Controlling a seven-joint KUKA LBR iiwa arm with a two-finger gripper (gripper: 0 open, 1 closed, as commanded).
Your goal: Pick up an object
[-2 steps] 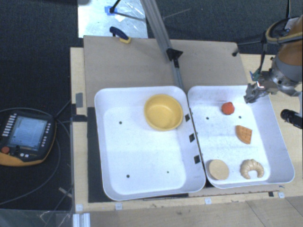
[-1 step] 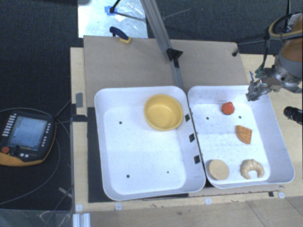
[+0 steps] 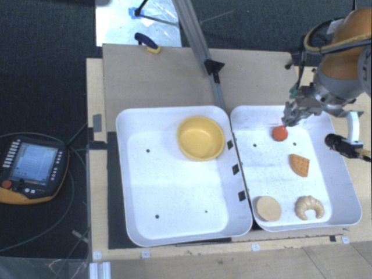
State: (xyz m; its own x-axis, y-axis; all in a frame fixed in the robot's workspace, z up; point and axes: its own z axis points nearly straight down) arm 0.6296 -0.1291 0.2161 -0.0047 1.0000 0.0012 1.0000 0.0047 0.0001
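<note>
Small red-orange ball [image 3: 280,133] sits on the floor of the right bin [image 3: 340,182], upper middle of that bin, right-centre of the frame. Gripper [image 3: 289,120] hangs just above and slightly right of the ball, tip very near it, maybe touching its top edge; can't tell whether the pincer is wide, narrow or closed, the tip is too small and dark to read, and nothing is seen between its tips. Arm [image 3: 343,57], grey with orange band, comes in from the upper right of the frame, angled down-left toward the ball. Below the ball in the same bin: orange wedge-shaped piece [image 3: 300,165], right of bin centre, apart from the ball. Lower part of the bin: round tan disc [image 3: 268,208] at lower left, croissant-shaped piece [image 3: 309,207] just right of it, not touching. Left bin [image 3: 145,214] touches the right bin along the middle; yellow bowl [image 3: 200,137] upright in its upper right corner. Teach pendant [image 3: 29,168] with lit screen on the dark floor, far left of frame. Metal pole [image 3: 195,31] slants across the top centre.
</note>
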